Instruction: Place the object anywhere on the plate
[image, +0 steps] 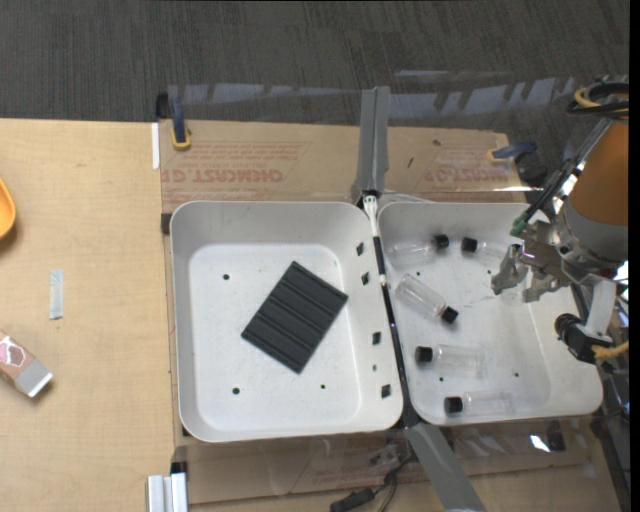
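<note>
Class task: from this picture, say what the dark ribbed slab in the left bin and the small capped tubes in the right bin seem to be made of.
Ribbed slab: probably rubber or matte plastic; dark grey, dull, moulded parallel ridges. Capped tubes, such as this one: likely clear plastic or glass; the bin floor shows through them, with black caps that look like plastic.

Two white bins side by side on a cardboard-covered bench: left bin (185, 330) holds a dark ribbed plate (295, 316) lying flat and tilted, near centre. Right bin (560, 400) has clear vials with black caps scattered: two caps at 11 o'clock (453, 242), one vial (425, 299) at 9 o'clock, two more (450, 355) toward 6–7 o'clock. Gripper (520, 275) hangs over the right bin at 3 o'clock, arm (605, 190) coming from the right, nothing seen between the fingers.
</note>
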